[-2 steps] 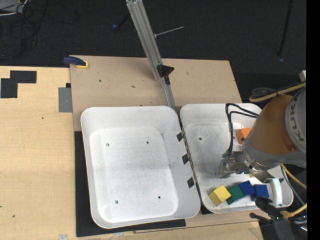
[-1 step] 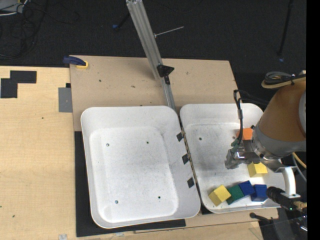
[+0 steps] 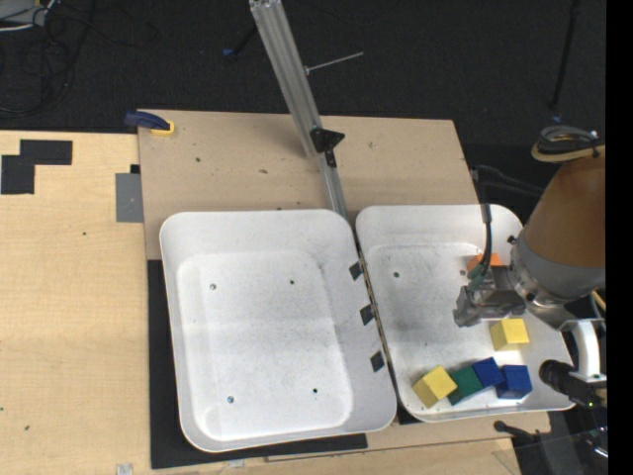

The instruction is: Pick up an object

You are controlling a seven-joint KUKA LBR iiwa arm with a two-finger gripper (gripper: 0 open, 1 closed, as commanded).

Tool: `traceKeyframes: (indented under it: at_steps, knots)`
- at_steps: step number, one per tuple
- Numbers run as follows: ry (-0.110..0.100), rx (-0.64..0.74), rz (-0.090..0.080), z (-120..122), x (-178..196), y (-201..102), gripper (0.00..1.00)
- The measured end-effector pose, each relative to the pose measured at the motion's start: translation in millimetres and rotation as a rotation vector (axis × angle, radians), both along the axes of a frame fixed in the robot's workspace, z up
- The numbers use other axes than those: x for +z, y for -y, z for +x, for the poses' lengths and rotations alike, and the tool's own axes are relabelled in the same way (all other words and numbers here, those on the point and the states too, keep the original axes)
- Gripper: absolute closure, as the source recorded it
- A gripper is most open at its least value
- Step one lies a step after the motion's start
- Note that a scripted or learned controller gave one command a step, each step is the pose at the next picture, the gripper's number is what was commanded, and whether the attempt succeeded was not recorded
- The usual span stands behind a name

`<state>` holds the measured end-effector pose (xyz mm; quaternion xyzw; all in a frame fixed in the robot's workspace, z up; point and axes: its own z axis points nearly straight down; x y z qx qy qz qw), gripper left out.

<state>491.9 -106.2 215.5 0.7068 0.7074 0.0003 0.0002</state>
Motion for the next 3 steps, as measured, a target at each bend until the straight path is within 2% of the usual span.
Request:
traceKeyframes:
  at_steps: [2, 3]
  knots:
    - [-0.005, 0.004, 0.003, 13, -11, -103, 1.0]
    - [-0.003, 0.005, 0.002, 10, 6, -157, 1.0]
